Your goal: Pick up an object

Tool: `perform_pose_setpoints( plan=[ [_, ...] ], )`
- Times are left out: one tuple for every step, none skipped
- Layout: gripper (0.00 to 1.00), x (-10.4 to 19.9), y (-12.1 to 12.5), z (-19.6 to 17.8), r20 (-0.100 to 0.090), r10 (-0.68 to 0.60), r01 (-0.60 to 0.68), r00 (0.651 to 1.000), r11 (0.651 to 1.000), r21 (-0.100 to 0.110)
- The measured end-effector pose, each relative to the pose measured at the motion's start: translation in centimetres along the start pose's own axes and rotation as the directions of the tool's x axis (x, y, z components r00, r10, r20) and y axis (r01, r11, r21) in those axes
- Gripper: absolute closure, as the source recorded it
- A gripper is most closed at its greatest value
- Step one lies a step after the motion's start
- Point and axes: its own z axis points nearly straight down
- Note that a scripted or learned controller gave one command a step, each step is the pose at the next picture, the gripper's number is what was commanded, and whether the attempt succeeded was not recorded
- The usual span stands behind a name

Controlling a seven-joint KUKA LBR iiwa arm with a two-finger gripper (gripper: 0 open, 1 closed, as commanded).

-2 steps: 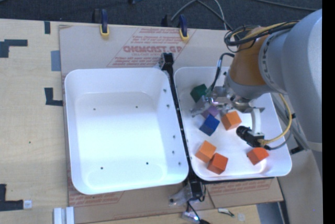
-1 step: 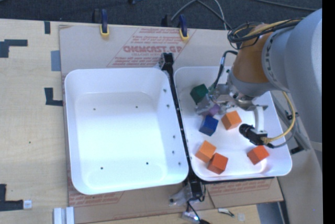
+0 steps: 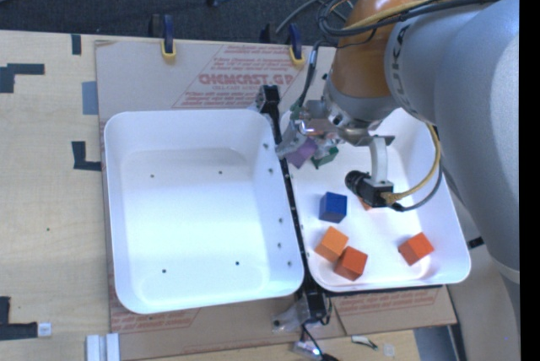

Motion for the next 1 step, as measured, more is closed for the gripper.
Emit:
perform_pose_setpoints(
  plan=[
    [1.0, 6.74, 5.36, 0.52, 0.002, 0.004, -0.004, 1.0, 1.0, 0.007]
  ],
)
